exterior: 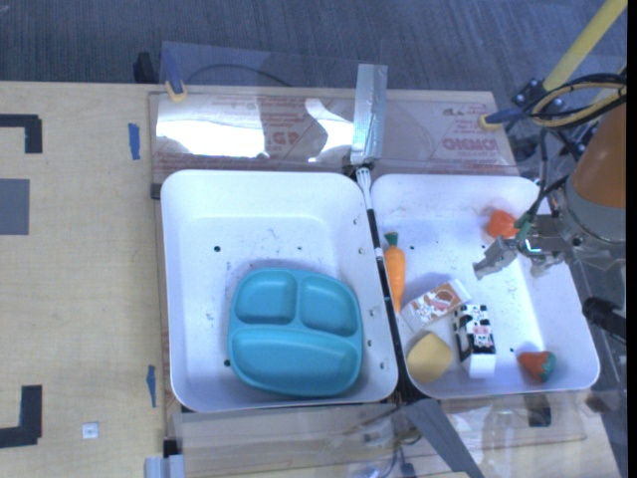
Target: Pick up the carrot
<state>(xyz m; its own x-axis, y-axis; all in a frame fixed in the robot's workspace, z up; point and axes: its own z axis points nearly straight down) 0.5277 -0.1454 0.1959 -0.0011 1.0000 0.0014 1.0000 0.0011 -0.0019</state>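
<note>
The carrot [395, 270], orange with a small green top, lies lengthwise against the left wall of the right bin [438, 192]. My gripper [518, 262] hovers over the right half of the same bin, well to the right of the carrot and apart from it. It looks open, with nothing between its fingers. The snack packet lies between the carrot and the gripper.
The right bin also holds a small orange toy [501, 223], a snack packet [435, 305], a yellow round item [429, 357], a black-and-white carton [476, 335] and a red toy [538, 364]. A teal divided plate [296, 332] sits in the left bin [199, 217].
</note>
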